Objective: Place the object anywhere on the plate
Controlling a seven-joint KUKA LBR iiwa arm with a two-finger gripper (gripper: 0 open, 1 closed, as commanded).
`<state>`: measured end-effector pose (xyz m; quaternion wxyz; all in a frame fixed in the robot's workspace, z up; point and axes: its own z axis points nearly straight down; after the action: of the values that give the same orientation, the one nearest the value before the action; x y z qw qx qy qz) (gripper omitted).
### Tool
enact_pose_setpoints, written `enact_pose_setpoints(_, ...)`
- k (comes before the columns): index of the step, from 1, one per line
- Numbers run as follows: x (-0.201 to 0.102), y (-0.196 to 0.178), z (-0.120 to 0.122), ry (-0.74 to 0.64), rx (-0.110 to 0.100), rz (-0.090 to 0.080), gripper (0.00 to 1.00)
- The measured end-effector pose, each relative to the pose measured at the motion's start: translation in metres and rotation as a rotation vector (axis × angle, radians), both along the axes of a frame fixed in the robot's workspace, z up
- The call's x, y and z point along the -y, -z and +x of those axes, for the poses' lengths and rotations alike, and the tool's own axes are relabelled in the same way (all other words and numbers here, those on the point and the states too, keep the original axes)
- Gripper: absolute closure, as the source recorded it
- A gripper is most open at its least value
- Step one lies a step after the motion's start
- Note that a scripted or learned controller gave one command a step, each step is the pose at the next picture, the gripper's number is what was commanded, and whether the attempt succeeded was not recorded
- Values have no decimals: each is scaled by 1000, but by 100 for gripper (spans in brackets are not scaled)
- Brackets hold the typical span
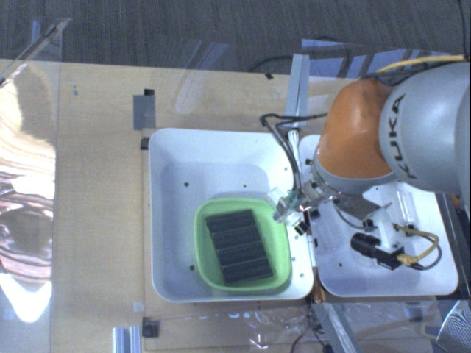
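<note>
**A:** Status on the cell?

**B:** On my feed, the dark grey ribbed rectangular block [237, 247] lies flat on the light green rounded-square plastic plate [202, 234]. It sits inside the rim, roughly centred, and covers most of the plate's floor. Its long side runs from the far left towards the near right.

**A:** Where's the plate?

**B:** In the left shallow white bin [173, 190], near-right corner. The plate's right edge is close to the wall next to the right shallow white bin [353, 274].

**A:** Gripper?

**B:** The two-finger gripper [293, 208] hangs over the divide between the bins, just beside the plate's far-right corner and apart from the block. I can't tell whether it's open or closed — it's too small and tangled in cables at this angle.

**A:** Arm?

**B:** The grey arm [434, 131] reaches in from the right, and its orange band [353, 138] sits over the far part of the right bin. The pale wooden bench top [88, 197] surrounds both bins — there's glare on its left side.
</note>
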<state>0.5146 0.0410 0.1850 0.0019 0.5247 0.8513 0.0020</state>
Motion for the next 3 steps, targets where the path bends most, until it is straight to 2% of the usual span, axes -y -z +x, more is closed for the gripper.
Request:
enact_pose_setpoints(1, -70, -1, 6, -190, 2, 0, 100)
enact_pose_setpoints(2, -70, -1, 6, -190, 2, 0, 0)
enact_pose_setpoints(3, -25, -87, -26, -138, 4, -1, 0)
